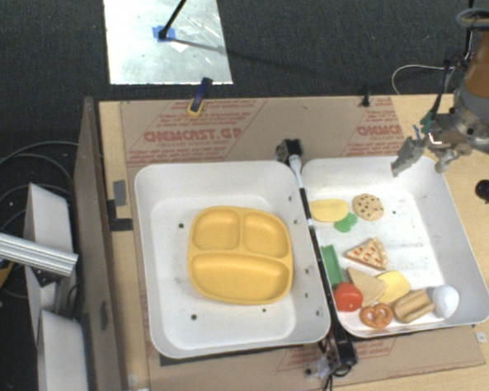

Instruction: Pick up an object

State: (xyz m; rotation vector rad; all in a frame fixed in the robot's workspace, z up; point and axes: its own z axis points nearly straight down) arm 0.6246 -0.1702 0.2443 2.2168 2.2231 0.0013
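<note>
— Looking down on the bench (pixel 248 124), what takes up the most room?

— 2 shallow white bins side by side. The left bin (pixel 158 196) holds a yellow plate (pixel 240 255) with 3 compartments, lying flat near its middle. The right bin (pixel 428 221) holds the toy food.

— And the arm?

— The arm (pixel 482 93) comes in from the right, over the far right corner of the right bin. The gripper (pixel 424 156) hangs by that bin's far rim, its 2 fingers spread apart with nothing between them.

— Where are the things it could pick?

— All in the right bin, well apart from the gripper. Along the near edge sit a bread roll (pixel 412 305), a white egg (pixel 444 300) just to its right and a pretzel (pixel 376 315) to its left. Behind them lie a cheese wedge (pixel 393 286), a tan slice (pixel 367 284) touching it and a red tomato (pixel 347 297) by the divider.

— Further back?

— A pizza slice (pixel 367 254) in the middle, with a green stick (pixel 330 264) along the divider beside it. Then a yellow disc (pixel 328 210), a cookie (pixel 367 206) just right of it, and a small green piece (pixel 344 222) touching the disc's near edge.
</note>
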